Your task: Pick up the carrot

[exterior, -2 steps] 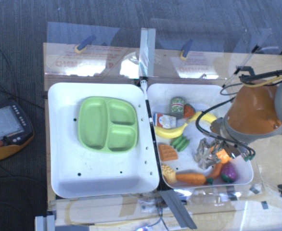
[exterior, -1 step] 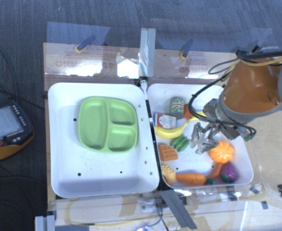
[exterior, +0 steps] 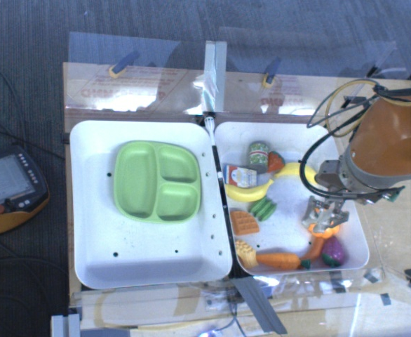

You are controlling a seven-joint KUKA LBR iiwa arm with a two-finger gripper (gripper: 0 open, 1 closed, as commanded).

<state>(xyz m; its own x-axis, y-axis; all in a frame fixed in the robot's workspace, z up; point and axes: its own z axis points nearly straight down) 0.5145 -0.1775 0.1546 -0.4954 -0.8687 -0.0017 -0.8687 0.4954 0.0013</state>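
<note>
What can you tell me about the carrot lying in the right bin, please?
The carrot is orange, smooth and plastic-looking, with a green stub at its right end. It lies flat, roughly parallel to the near wall of the right bin, thick end to the right. Its left tip meets a ridged yellow piece. The gripper hangs up and to its right.

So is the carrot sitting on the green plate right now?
No, the carrot lies along the near wall of the right bin, while the green plate sits in the left bin.
</note>
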